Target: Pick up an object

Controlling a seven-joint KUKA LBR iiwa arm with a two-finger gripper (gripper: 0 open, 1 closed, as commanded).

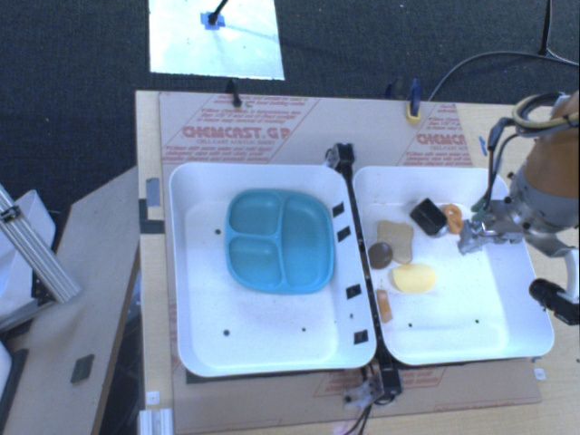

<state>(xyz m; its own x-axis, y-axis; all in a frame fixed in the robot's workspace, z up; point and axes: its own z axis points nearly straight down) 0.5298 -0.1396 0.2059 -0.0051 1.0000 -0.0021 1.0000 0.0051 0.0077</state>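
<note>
Underneath, one worktop [154,243] bearing two white bins [208,352]: left with one blue divided plate [276,241]; right [471,333] with one yellow lump [413,278], tan slab [396,236], black block [427,216], brown ball [380,256], orange bit [452,216]. Hand [475,237] low beside orange bit; spread or pinched, cannot tell.

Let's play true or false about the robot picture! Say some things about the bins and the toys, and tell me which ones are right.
1. The blue plate lies in the left bin. True.
2. The yellow object sits on the blue plate. False: it is in the right bin.
3. The gripper is over the right bin. True.
4. The black block is in the left bin. False: it is in the right bin.
</note>
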